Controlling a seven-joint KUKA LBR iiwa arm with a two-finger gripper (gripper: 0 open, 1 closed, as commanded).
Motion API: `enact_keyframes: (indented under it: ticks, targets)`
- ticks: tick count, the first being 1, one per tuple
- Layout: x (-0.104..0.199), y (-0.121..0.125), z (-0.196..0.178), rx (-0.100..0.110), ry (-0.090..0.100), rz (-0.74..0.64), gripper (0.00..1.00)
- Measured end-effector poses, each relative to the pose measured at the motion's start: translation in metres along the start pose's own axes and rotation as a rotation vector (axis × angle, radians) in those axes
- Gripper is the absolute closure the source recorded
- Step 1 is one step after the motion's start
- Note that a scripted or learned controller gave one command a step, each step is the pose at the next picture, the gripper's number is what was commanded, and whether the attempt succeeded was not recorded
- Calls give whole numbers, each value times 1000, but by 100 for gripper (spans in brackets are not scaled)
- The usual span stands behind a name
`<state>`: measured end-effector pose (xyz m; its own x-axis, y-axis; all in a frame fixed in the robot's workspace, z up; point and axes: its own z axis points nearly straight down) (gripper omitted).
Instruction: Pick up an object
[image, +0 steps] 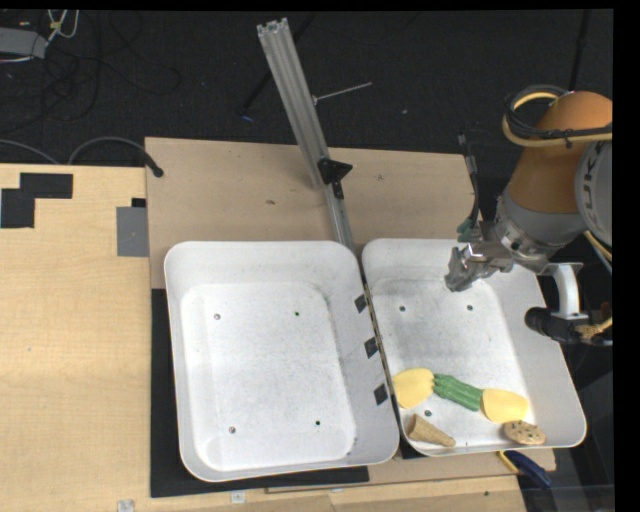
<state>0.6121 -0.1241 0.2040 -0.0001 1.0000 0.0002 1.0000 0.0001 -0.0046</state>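
Observation:
In the right bin (440, 320), along its near edge, lie several small objects: a yellow lump (412, 386), a green piece (458, 392) joined to a yellow piece (505, 404), a tan wedge (432, 431) and a brown speckled cookie (523, 432). My gripper (462, 272) hangs over the far part of the right bin, well away from those objects. Nothing shows between its fingers. The grey arm with its orange band (560, 150) reaches in from the right.
The left bin (200, 270) stands beside the right one, split from it by a rim with black clips (372, 345). A metal rail (300, 110) slants up from the bins' far junction. The wooden bench (70, 330) spreads to the left.

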Motion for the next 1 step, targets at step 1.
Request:
enact_keyframes:
  ticks: [1]
  targets:
    - [49, -9, 6, 1, 2, -3, 100]
